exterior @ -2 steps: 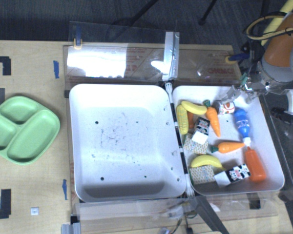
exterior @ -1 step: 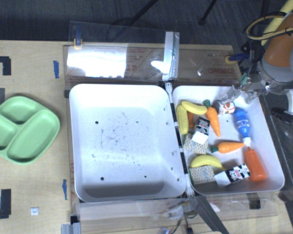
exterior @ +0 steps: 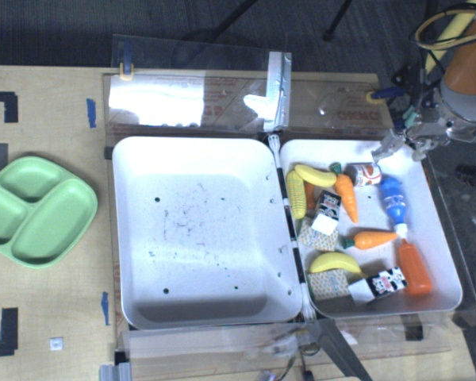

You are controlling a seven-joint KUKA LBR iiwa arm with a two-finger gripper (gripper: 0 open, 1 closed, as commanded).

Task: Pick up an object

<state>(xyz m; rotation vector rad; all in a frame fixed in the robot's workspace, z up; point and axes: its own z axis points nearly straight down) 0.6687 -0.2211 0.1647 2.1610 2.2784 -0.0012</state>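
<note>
The right bin (exterior: 448, 288) holds several small objects. Among them are a banana (exterior: 313, 175), a corn cob (exterior: 296, 195), a carrot (exterior: 347, 197), a blue bottle (exterior: 392, 198), a second carrot (exterior: 373, 239), an orange bottle (exterior: 413, 267), another banana (exterior: 334, 262) and a black-and-white carton (exterior: 389, 282). A small red-and-white can (exterior: 367, 173) lies near the bin's back edge. My gripper (exterior: 399, 151) hovers above the bin's far right corner, just behind the can and the blue bottle. It is open, with nothing between its fingers.
The left bin (exterior: 198, 228) sits beside the right one, sharing a raised middle rim. A green divided plate (exterior: 36, 211) lies on the bench at far left. A clear plastic panel (exterior: 198, 94) stands behind the bins. Cables hang near the arm at top right.
</note>
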